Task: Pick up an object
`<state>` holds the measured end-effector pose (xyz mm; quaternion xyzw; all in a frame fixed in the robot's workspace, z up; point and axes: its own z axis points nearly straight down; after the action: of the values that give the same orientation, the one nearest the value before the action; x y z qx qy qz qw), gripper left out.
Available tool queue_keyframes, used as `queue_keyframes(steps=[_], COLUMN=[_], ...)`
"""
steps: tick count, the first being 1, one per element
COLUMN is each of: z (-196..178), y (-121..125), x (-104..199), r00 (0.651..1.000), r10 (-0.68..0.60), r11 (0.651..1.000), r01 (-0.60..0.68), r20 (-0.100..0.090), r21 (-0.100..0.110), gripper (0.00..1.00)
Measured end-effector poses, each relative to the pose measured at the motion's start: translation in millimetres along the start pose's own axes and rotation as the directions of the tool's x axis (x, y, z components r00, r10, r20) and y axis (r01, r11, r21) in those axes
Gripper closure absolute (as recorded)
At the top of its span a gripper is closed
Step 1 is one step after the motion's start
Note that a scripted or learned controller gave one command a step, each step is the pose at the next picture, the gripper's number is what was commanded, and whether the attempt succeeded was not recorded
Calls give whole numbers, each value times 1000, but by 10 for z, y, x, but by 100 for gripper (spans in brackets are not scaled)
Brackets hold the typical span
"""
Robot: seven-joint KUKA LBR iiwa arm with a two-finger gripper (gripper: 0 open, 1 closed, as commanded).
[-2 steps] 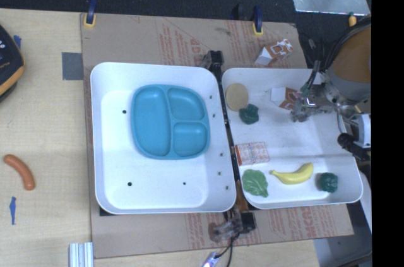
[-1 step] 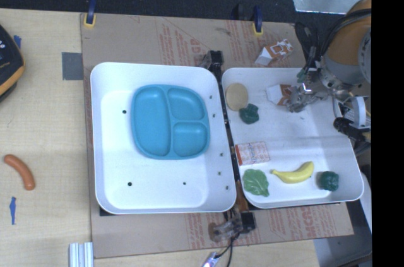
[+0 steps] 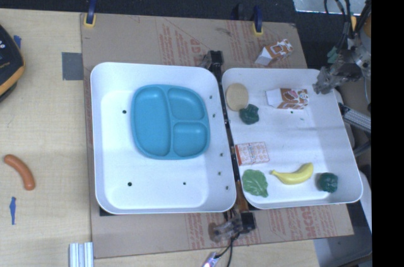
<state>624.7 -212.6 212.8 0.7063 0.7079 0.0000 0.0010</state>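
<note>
Camera view from above: the gripper (image 3: pixel 329 75) hovers at the right bin's (image 3: pixel 328 133) upper right rim, its state too blurred to tell, while a banana (image 3: pixel 293 175) lies near that bin's front edge, apparently untouched.

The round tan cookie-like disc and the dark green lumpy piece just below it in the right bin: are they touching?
Touching, or nearly so: in the camera view the tan disc and the dark green piece meet edge to edge with no white bin floor visible between them.
</note>
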Motion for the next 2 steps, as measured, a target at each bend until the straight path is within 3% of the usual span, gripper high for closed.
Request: queue_keyframes(steps=[1, 2], z=[1000, 1004], y=[-690, -83], x=[11, 267], r00=[1000, 1000], r10=[-2, -4], r11=[1000, 1000], r01=[2, 4], r20=[-1, -1], r21=[7, 3], gripper=[0, 0])
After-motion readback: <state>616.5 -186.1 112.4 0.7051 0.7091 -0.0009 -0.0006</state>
